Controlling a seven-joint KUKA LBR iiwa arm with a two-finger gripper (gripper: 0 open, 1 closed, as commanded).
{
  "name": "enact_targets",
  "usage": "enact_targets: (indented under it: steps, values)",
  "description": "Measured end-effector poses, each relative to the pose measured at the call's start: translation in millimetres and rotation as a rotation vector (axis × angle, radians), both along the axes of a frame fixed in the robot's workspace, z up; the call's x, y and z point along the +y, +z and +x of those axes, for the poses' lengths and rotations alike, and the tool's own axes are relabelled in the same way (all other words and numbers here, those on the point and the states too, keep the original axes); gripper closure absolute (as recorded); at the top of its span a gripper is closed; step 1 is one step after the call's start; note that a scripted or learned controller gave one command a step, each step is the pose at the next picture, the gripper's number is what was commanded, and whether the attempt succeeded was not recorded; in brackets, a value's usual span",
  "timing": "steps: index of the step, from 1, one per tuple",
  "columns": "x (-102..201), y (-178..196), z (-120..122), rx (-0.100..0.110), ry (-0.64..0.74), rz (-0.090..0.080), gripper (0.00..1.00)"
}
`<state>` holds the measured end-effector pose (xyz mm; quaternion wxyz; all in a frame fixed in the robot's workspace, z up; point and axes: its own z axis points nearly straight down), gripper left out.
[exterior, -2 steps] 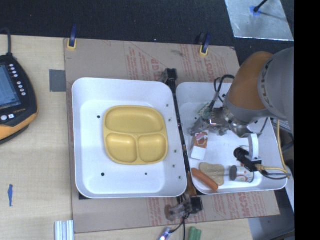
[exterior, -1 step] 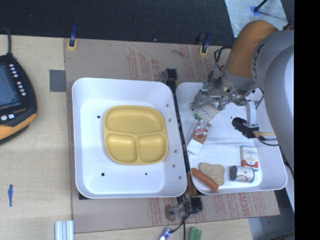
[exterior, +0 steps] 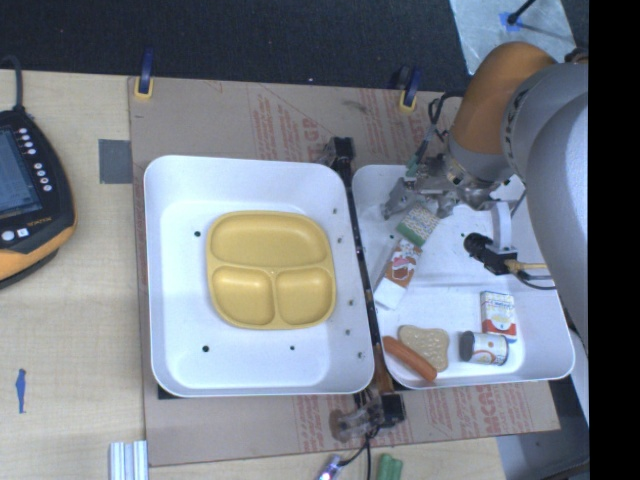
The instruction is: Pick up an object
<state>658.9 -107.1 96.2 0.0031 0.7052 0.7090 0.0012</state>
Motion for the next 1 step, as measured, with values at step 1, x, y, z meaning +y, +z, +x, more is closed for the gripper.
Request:
enact_targets:
  steps: [1]
  values:
    - [-0.2, -0.1, 0.0, 0.001, 0.001, 0.001, 0.00]
